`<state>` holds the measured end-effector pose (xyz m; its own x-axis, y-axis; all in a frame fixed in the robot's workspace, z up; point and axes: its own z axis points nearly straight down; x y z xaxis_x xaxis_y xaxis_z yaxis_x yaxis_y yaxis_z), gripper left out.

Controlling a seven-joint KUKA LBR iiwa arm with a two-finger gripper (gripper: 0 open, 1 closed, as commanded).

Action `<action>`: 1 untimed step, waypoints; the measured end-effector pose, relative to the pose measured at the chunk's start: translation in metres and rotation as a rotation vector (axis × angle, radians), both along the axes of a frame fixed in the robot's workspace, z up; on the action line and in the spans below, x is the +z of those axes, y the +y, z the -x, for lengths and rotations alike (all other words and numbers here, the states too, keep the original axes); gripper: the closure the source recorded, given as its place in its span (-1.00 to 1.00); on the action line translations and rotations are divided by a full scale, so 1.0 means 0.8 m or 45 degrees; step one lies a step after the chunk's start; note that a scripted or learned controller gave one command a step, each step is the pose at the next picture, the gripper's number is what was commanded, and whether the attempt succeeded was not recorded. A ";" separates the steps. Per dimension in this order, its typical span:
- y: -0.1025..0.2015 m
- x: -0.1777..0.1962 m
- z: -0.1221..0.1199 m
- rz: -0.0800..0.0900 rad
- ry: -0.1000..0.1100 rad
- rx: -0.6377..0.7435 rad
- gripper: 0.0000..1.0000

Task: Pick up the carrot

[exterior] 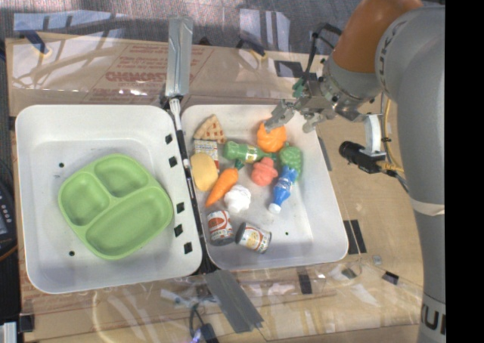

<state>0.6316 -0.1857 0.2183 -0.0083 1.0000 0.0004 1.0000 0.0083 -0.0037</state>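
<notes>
Cardboard-covered bench (113,69), two white bins (38,183)

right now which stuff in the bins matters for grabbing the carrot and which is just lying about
Belongs to the job:
carrot
gripper

Just lying about:
orange
blue bottle
two cans and
garlic bulb
green divided plate
</notes>
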 end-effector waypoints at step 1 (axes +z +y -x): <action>-0.020 -0.156 -0.028 0.000 -0.005 0.184 -1.00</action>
